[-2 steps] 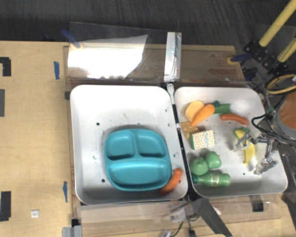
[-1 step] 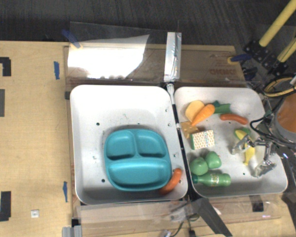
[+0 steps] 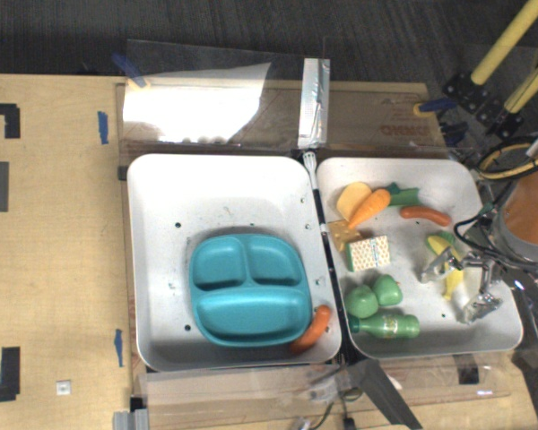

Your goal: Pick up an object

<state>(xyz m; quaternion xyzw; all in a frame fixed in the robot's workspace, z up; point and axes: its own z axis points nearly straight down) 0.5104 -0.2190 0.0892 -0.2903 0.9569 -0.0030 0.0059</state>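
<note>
The gripper (image 3: 471, 285) hangs low at the right bin's (image 3: 502, 334) right side, beside a yellow piece (image 3: 452, 280); whether its fingers grip anything I cannot tell; carrot (image 3: 369, 207), red sausage (image 3: 424, 213), patterned block (image 3: 369, 253) and green bottle (image 3: 387, 326) lie left of it; the left bin (image 3: 161, 195) holds a teal tray (image 3: 248, 287).

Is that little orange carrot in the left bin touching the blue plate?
Touching. The camera view shows the orange carrot pressed against the lower right corner of the teal divided plate, no gap between them.
</note>
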